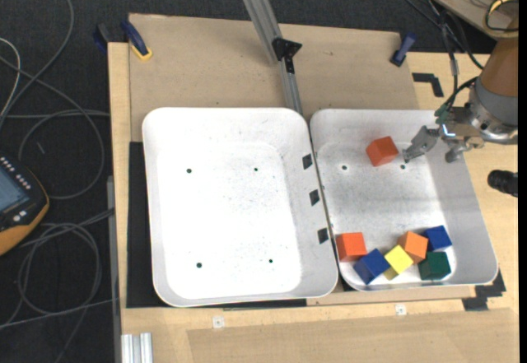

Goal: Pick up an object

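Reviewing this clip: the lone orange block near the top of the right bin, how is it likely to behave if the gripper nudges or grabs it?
The orange block looks like a rigid cube with flat faces, so it would probably slide rather than roll. It sits apart from the other blocks on the smooth white bin, so a glancing touch from the gripper may skate or twist it.

The wooden bench [206,65] bears two white bins [165,188] side by side.

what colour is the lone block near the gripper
Orange, the lone block in the right bin, in the camera view.
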You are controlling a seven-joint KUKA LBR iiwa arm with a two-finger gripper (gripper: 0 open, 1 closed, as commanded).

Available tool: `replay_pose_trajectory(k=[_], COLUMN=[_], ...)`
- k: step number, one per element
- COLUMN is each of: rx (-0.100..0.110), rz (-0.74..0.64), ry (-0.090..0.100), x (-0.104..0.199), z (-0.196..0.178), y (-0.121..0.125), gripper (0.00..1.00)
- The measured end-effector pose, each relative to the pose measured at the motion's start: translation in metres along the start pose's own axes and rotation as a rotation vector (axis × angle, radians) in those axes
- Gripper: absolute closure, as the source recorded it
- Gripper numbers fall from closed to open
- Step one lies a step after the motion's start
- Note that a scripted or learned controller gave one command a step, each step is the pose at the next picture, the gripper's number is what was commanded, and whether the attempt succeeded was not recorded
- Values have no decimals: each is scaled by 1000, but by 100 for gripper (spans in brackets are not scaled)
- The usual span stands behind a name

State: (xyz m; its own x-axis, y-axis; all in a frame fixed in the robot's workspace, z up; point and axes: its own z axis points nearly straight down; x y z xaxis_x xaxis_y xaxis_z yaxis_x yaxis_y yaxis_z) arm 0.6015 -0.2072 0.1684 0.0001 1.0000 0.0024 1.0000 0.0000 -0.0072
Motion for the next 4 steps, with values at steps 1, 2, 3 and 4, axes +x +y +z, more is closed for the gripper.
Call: replay_pose_trajectory(k=[1, 2, 3, 4], rx=[0, -10, -16, -12], rz=[0, 0, -2, -1], ry=[0, -2, -5, -4], x=[-3, -4, -3, -3], z=[63, 47, -19, -41], y=[2, 4, 6, 7], gripper=[0, 100, 100, 100])
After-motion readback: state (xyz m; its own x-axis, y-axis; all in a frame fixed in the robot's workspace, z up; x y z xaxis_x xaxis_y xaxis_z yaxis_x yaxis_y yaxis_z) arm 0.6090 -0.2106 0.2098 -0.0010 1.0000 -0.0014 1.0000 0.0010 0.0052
